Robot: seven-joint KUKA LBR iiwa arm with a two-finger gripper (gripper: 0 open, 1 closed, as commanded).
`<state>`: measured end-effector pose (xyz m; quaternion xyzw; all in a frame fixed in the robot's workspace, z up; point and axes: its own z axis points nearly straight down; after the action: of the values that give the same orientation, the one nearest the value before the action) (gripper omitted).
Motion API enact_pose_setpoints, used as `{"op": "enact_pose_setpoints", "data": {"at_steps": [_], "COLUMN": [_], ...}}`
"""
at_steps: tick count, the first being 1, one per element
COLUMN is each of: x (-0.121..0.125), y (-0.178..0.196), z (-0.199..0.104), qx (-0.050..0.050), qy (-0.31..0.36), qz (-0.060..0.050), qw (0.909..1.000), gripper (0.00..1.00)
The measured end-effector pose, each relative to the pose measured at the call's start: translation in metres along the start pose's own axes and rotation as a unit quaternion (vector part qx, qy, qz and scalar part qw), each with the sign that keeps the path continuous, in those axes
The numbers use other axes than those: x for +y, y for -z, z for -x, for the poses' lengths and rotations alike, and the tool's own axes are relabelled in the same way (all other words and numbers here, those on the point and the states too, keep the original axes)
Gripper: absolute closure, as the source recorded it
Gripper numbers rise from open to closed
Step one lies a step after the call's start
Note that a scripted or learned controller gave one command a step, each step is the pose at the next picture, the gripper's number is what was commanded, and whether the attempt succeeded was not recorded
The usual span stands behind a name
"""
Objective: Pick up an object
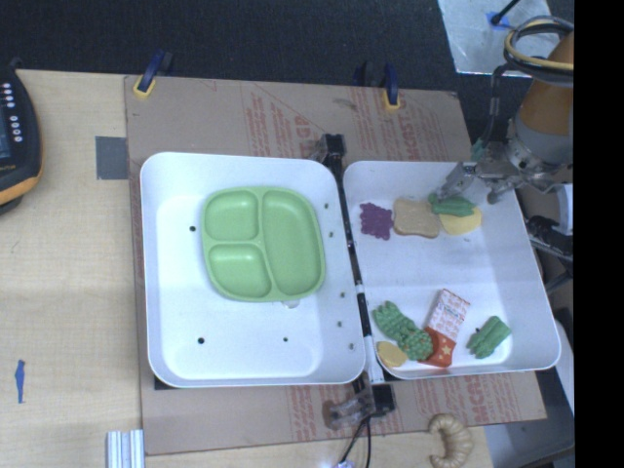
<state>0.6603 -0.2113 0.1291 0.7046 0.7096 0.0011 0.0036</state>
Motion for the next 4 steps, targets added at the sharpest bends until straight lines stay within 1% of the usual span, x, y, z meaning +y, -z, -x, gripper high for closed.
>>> {"op": "enact_pose_setpoints", "data": {"at_steps": [1, 2, 3, 4], "x": [-0.053, -0.001, -0.123, -0.037], "y": [-0.039, -0.025, -0.038, 0.021], "z": [-0.04, 0.002, 0.0, 0.0], "qx": [0.003, 0.0, 0.004, 0.0], "qy": [-0.002, -0.001, -0.003, 0.0], "qz": [-0.009, -0.001, -0.01, 0.001], "qw": [1.0, 1.0, 0.9999, 1.0], "gripper": [0.0, 0.0, 0.0, 0.0]}}
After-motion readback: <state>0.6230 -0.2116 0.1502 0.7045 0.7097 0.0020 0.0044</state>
